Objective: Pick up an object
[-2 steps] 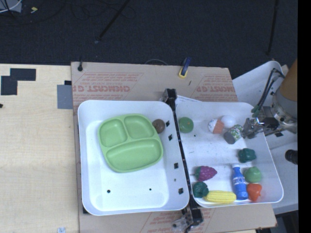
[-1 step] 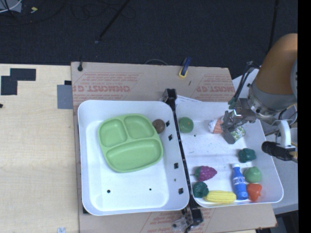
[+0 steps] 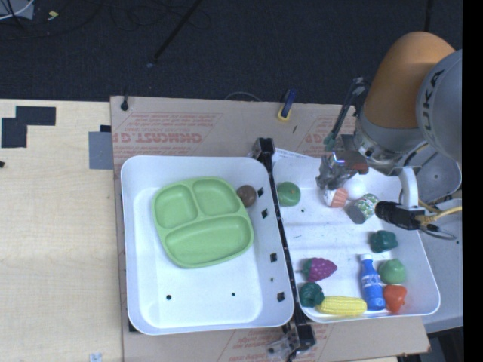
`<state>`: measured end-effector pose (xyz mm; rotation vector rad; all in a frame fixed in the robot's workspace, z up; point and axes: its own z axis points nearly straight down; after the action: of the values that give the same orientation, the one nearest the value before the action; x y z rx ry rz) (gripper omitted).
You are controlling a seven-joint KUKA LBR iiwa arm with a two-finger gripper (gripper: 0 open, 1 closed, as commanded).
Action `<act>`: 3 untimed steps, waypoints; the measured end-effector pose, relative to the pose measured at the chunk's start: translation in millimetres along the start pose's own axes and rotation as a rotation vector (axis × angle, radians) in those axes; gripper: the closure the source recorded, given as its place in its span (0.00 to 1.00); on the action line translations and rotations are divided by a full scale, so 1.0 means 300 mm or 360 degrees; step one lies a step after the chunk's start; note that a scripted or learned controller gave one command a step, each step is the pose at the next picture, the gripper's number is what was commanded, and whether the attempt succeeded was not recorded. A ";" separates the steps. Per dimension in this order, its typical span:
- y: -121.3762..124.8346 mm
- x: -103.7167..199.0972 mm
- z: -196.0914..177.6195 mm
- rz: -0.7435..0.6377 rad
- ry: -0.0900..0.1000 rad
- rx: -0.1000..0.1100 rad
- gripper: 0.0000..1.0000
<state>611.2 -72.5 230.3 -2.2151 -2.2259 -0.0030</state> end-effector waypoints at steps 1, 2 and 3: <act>-0.011 -0.012 0.032 0.0008 -0.0004 0.0006 1.00; -0.049 -0.018 -0.024 0.0010 -0.0003 0.0003 1.00; -0.032 -0.016 -0.022 0.0006 -0.0003 0.0003 1.00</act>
<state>601.7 -77.2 237.1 -2.2195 -2.2217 0.0010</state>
